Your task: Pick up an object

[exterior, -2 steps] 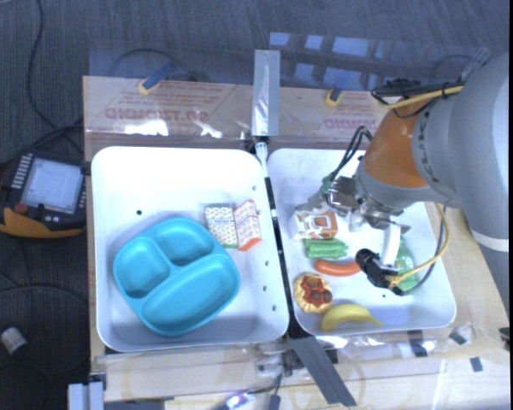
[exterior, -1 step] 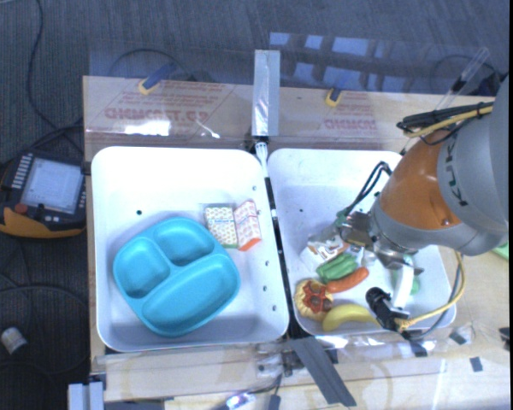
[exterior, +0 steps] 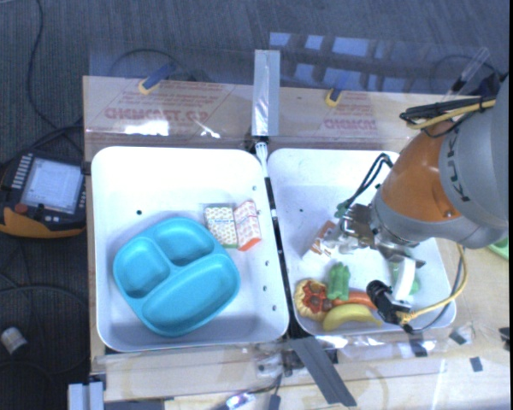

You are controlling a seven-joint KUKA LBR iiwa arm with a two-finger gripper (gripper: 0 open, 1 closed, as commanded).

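My gripper (exterior: 335, 239) reaches down into the right bin (exterior: 301, 186), its metal tip over a small brown and white item (exterior: 322, 236) near the bin's middle. Just below it lie a green toy vegetable (exterior: 338, 278), a pizza-like toy (exterior: 311, 297), an orange carrot piece (exterior: 357, 297) and a yellow banana (exterior: 350, 317). A green and white object (exterior: 404, 280) rests under the arm's wrist. The grey arm with its orange band (exterior: 419, 190) covers the right part of this bin.
The left bin (exterior: 128, 173) holds a blue divided plate (exterior: 177, 273) and two small patterned boxes (exterior: 234, 224) by the divider. A handheld pendant (exterior: 43, 195) lies on the floor to the left. Cardboard lines the back edge behind both bins.
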